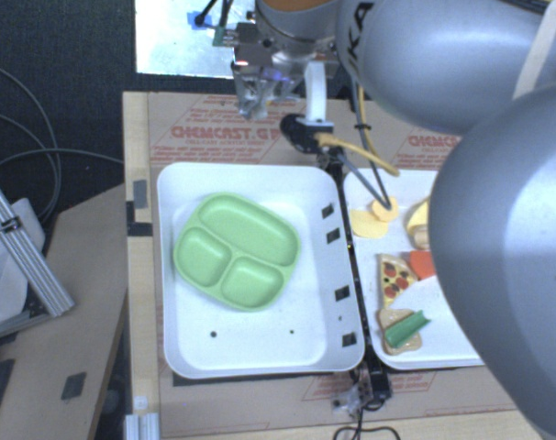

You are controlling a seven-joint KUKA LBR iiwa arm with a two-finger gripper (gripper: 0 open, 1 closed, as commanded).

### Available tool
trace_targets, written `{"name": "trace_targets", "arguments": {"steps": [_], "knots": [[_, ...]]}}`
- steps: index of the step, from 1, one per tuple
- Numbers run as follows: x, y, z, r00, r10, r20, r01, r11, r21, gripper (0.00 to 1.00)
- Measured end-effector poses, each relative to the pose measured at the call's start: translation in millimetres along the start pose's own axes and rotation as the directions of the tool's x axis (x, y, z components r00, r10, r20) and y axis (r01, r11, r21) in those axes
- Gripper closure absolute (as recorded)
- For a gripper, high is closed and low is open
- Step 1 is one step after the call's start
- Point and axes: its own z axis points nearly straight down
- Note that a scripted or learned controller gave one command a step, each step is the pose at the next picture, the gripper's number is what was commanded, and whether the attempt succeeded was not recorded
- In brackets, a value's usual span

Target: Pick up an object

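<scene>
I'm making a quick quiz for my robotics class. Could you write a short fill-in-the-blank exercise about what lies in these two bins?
1. The plate in the left bin is ____ in colour.
2. That plate is divided into ____ compartments.
3. The pizza slice lies in the ____ bin.
4. The tool is above the cardboard, beyond the bins' ____ edge.

Missing words: green; three; right; far

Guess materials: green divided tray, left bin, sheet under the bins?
Green divided tray: likely moulded plastic, matte pale green, with rounded compartment walls and soft highlights.
Left bin: probably thin plastic, smooth white, faint sheen, rounded lip.
Sheet under the bins: looks like cardboard, dull tan with red printed lettering.
</scene>
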Motion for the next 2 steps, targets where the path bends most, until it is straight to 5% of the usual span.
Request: {"name": "trace_targets", "arguments": {"steps": [1, 2], "knots": [[-7, -5, 151, 1.000, 0.000, 0.003, 0.000, 1.000, 0.014, 1.00], [21, -62, 209, 1.000, -0.006, 0.001, 0.006, 1.000, 0.013, 1.00]]}}
